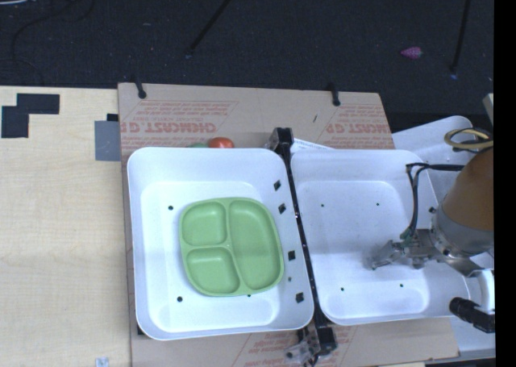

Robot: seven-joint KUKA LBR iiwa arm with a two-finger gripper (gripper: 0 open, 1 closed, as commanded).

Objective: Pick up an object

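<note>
The green divided plate (231,246) lies flat in the left bin (153,309), roughly central on its floor and apart from the walls. The arm (474,200) enters from the right, and its tool (385,256) sits low over the floor of the right bin (355,196), toward that bin's right side, well apart from the plate. Whether the tool is spread or pressed together cannot be told; nothing is seen between its tips. A small red and green object (214,143) lies on the counter (56,236) just beyond the left bin's far rim.
</note>
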